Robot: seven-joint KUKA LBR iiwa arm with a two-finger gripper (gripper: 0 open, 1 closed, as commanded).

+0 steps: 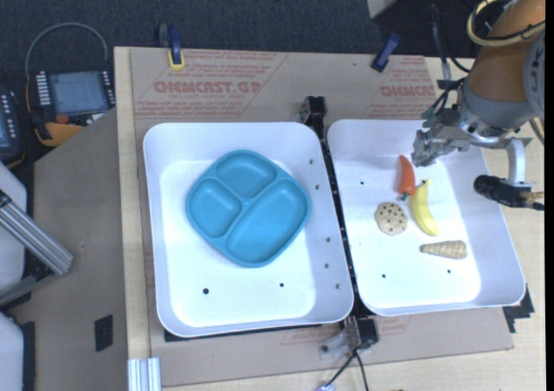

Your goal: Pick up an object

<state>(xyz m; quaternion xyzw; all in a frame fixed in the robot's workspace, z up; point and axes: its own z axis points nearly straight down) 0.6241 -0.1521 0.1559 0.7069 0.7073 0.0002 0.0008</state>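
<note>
Two white bins sit side by side on the surface (260, 78), which is covered w/ brown cardboard printed in red. The left bin (173, 294) carries a blue divided plate (248, 206), three compartments, lying flat near the bin's centre and rotated a bit off square.

The right bin (485, 281) carries four small items, all grouped in its middle. An orange carrot (405, 175) lies at approx 12 o'clock of the group, roughly upright in the view. Just at 4 o'clock of the carrot is a yellow banana (423, 212), curved, its top end close to the carrot's lower end; can't tell if they touch. A round cookie (391, 219) w/ dark chips sits at 9 o'clock of the banana, just beside it. A tan cone-shaped item (444, 250), prob. a waffle cone, lies on its side at 6 o'clock of the banana, apart from it.

The arm comes in from 3 o'clock, orange band up near the top right corner. The end effector (426, 147) hangs over the upper part of the right bin, just at 1 o'clock of the carrot's top. Can't tell whether it's spread or pressed together, and no item is seen in it.
</note>
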